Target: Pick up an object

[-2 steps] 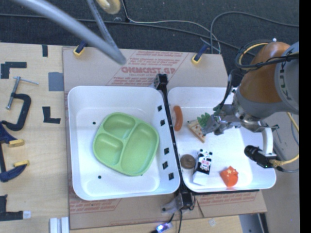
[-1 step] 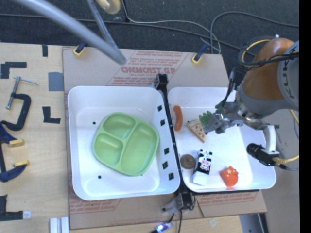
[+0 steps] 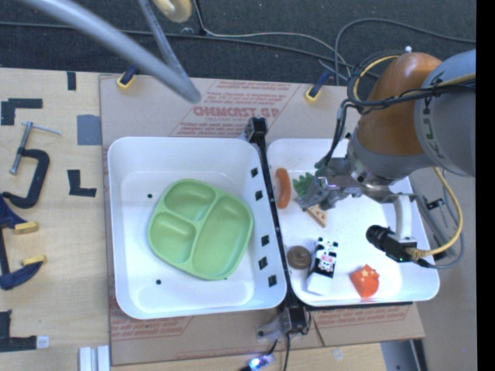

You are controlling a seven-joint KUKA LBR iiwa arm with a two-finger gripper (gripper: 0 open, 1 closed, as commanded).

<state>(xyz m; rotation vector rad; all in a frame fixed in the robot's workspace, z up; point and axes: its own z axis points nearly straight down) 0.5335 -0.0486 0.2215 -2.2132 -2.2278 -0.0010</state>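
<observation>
Hovering low in the right bin (image 3: 421, 280): gripper (image 3: 329, 195), finger state impossible to tell. Just beside it, green leafy toy (image 3: 304, 182), orange hot dog (image 3: 283, 188) along the divider, tan wedge (image 3: 318, 216). Open white floor toward the front right corner.

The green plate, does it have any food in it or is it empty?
Empty. The green plate lies flat in the left bin, and all three of its compartments show only bare green. The toy food sits in the right bin.
</observation>
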